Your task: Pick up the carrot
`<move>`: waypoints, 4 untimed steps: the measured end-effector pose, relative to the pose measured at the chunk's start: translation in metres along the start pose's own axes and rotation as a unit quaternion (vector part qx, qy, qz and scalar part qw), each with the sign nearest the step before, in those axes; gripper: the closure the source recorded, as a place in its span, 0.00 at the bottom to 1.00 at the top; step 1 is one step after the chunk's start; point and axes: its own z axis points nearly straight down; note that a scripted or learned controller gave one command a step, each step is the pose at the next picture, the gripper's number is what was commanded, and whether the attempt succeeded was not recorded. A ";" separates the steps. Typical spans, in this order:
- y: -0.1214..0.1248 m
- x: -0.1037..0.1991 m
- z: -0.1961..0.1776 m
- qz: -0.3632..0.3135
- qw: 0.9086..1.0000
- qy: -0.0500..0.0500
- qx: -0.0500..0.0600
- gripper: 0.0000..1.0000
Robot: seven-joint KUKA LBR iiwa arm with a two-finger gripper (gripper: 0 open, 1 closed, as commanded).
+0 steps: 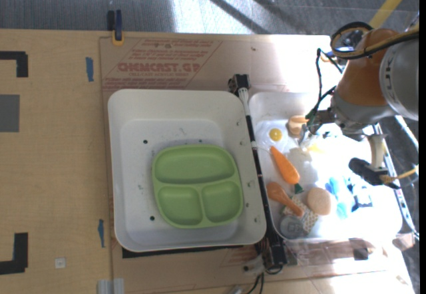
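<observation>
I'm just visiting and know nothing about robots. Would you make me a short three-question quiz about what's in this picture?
1. True or false: the green divided plate lies in the left bin.
2. Multiple choice: where does the carrot lie? A) on the green plate B) in the right bin C) on the bare bench outside both bins
3. Fill the gap: the gripper hangs over the ____ bin, above the carrot in the picture.

Key
1. True.
2. B; it lies near the wall shared with the left bin, beside a fried egg toy.
3. Right.
</observation>
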 end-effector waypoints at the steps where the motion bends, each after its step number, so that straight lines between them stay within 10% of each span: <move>1: 0.000 0.000 0.001 0.000 1.000 0.000 0.001 0.00; 3: -0.087 0.027 0.014 0.177 0.984 0.001 -0.002 0.00; 4: -0.115 0.036 0.014 0.321 0.947 0.001 -0.001 0.00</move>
